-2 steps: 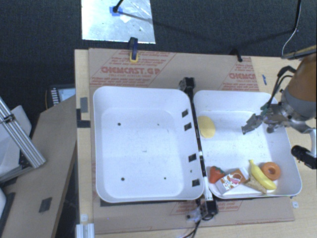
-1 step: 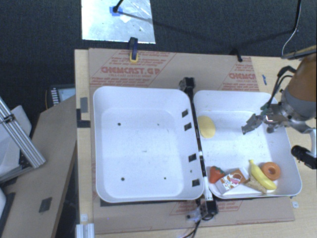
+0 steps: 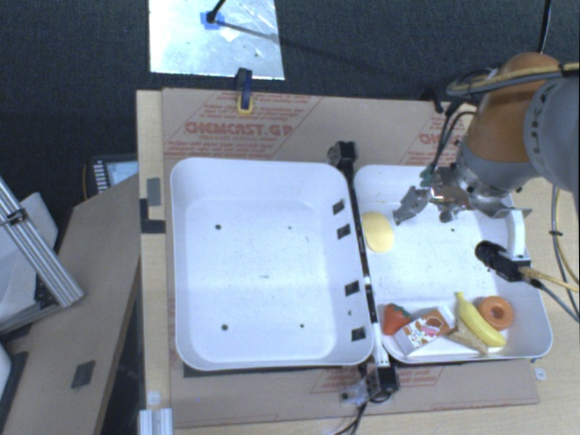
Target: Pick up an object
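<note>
Bench surface: tan board (image 3: 272, 120) printed with red lettering is seen under both bins, with dark carpet behind it.
Background item: a shiny silver sheet (image 3: 216, 25) lies on the carpet above the board; a yellow-and-black clamp (image 3: 244, 91) sits at the board's far edge.
Left bin (image 3: 263, 261): shallow, white, smooth plastic with rounded corners; a few small dark dots are noted on its floor.
Right bin (image 3: 435, 261): same white plastic form, set touching the left bin along a dark central seam fitted with black clips.
Right bin, upper left: a pale yellow egg-shaped object (image 3: 379, 232) rests near the dividing wall, apart from the other items.
Right bin, near edge: a red-orange piece (image 3: 395, 318), a flat white packet with red print (image 3: 422, 331), a curved yellow banana (image 3: 478, 320) and an orange round object with a dark centre (image 3: 495, 313) are grouped closely together.
Arm: grey with an orange band, entered from the right over the right bin.
Gripper (image 3: 410, 205): positioned just above and right of the egg-shaped object, not touching it; nothing is seen between the fingers; whether they are parted or closed cannot be told.
</note>
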Tool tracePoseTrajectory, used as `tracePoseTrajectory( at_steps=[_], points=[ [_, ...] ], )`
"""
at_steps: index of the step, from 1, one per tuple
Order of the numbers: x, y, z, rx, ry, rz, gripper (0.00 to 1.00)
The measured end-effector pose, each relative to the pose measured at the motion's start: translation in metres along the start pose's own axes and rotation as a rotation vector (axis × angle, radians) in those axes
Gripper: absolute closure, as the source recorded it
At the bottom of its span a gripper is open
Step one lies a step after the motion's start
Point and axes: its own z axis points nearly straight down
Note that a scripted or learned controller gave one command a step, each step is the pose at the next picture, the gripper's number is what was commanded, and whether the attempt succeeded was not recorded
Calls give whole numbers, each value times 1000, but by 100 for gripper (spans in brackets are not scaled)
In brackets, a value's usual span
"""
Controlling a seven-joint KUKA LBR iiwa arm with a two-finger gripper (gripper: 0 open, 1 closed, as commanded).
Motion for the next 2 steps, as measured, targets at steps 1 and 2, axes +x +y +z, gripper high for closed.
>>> tracePoseTrajectory(
  at_steps=[1,2],
  points=[
    [77,29,-12,-2,-1,-1,0],
    [71,28,-11,2,-2,8,0]
  ],
)
